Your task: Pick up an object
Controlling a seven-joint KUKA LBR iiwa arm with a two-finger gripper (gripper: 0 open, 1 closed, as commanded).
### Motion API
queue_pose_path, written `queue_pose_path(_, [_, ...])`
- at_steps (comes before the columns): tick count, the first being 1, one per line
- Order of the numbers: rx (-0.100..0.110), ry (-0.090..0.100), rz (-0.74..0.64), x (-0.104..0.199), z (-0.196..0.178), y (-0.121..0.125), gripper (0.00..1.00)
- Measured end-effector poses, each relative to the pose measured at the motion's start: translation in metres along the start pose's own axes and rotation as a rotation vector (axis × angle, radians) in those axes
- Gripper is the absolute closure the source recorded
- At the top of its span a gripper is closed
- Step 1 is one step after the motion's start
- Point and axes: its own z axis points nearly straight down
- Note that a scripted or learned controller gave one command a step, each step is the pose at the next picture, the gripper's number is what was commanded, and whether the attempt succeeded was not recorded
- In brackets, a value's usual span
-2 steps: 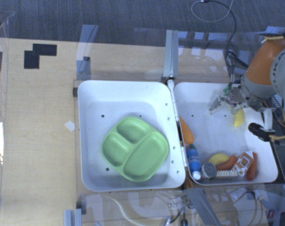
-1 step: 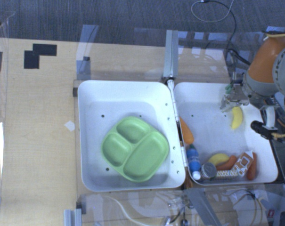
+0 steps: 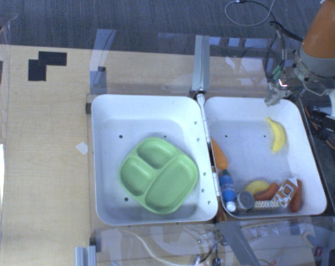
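Two white bins sit side by side on a pale wooden bench. The left bin touches the right bin along its right rim. A grey metal rail runs back from the far end of that shared rim. Black marks lie on the bench beyond the left bin's far left corner. Blue-grey carpet lies behind, with a looped cable well to the right.

One fixed camera looks down at a slant on the pale wooden counter, both shallow white plastic bins mid-frame.
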Motion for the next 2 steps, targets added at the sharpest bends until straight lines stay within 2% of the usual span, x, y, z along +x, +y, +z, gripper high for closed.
queue_pose_path(1, [0.001, 0.000, 0.000, 0.000, 0.000, 0.000, 0.00])
queue_pose_path(2, [0.004, 0.002, -0.037, -0.008, 0.131, -0.010, 0.00])
